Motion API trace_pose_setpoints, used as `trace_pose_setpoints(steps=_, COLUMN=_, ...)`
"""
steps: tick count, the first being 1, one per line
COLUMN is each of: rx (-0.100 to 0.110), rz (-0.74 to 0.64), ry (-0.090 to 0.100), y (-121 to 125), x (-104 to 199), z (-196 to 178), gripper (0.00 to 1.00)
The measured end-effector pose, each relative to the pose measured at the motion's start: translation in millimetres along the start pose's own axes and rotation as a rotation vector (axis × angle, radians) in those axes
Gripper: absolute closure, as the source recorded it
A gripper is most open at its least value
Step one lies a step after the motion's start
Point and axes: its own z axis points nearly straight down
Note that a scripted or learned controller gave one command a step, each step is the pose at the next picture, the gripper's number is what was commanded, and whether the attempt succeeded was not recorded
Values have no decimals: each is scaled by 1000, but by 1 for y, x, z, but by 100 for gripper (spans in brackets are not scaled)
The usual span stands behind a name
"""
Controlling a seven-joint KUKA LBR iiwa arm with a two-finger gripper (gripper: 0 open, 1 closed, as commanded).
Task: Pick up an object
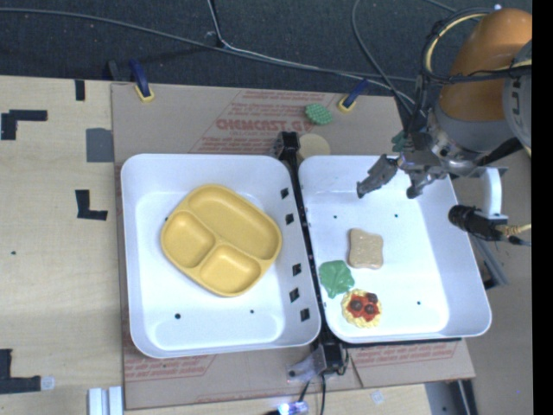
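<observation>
Toys: 3 in rt bin (449, 258); 1 yellow tray (221, 239) left; gripper (393, 184) fingers apart, empty.

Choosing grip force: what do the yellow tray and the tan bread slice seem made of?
Tray: probably hard moulded plastic, smooth with a slight sheen; its three compartments have rounded, even edges. Bread slice: looks like a matte toy, plastic or rubber; the speckled tan surface shows no shine. Hardness cannot be judged.
</observation>
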Motion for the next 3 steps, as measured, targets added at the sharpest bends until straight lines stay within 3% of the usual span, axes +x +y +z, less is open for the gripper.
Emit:
trace_pose_setpoints(steps=1, rx=-13, rz=-3, ry=-1, y=2, x=0, z=-8, gripper=0)
trace_pose_setpoints(steps=3, rx=-8, rz=-3, ry=-1, y=0, x=2, z=101, gripper=0)
